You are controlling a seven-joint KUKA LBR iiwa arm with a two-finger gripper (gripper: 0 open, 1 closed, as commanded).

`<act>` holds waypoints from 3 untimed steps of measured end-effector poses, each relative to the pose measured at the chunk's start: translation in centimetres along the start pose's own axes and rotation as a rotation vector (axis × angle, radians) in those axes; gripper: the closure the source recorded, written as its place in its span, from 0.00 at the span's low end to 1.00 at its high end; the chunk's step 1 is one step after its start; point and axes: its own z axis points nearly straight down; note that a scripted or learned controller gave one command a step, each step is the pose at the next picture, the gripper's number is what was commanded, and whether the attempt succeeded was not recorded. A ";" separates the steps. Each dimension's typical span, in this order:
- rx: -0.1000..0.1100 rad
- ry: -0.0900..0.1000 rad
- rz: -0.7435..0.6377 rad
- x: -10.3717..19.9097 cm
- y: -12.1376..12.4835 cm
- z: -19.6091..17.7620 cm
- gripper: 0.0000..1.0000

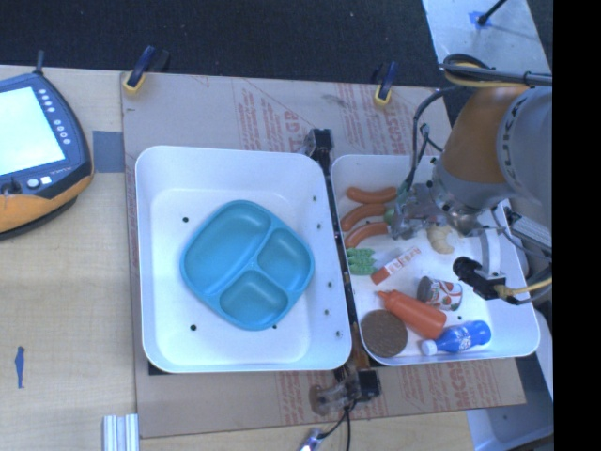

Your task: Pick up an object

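Observation:
The right bin (526, 346) holds several small objects: two hot dogs (372, 194), a third one (365, 236) below them, a green item (361, 261), a small red-and-white tube (395, 264), an orange bottle (414, 313), a brown disc (384, 333), a blue bottle (459, 337), a small can (440, 292) and a pale lump (440, 241). My gripper (404, 216) hangs low in the upper middle of this bin, just right of the hot dogs. The arm's grey body with its orange band covers the bin's upper right.
The left bin (160, 346) holds a blue divided plate (247, 264). A teach pendant (38, 153) lies on the bench at far left. Clamps (139, 71) hold the cardboard at the back edge. Cables run along the arm at the right.

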 end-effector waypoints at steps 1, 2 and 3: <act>-0.004 0.003 0.003 5.2 5.0 -9.1 1.00; -0.002 0.002 0.003 5.2 4.9 -9.0 0.00; 0.003 0.002 0.006 -2.3 5.7 1.2 0.00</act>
